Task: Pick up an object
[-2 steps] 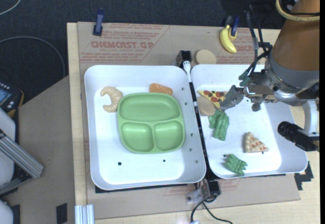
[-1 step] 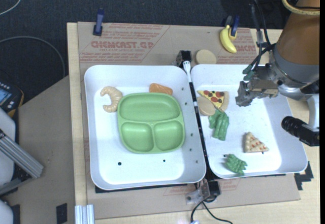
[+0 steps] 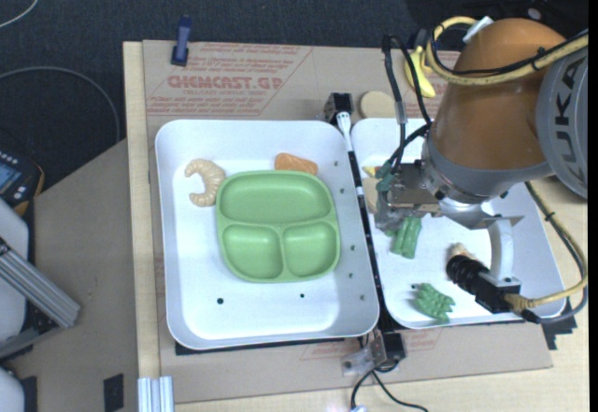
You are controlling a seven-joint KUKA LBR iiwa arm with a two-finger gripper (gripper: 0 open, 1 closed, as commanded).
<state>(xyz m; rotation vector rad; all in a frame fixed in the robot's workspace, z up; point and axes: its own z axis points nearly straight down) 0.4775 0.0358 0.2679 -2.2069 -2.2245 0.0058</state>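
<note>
My gripper hangs low over the left part of the right bin, under the arm's big orange band. A green, pickle-like toy lies just below the gripper, touching or nearly touching it. I see nothing clearly held. A second green, leafy toy rests near the bin's front edge. A small yellowish piece peeks out at the gripper's upper left. The arm hides much of this bin.
The left bin holds a green divided plate, a tan croissant toy and an orange piece. A black cable fitting hangs from the arm over the right bin. A beige disc lies behind the bins.
</note>
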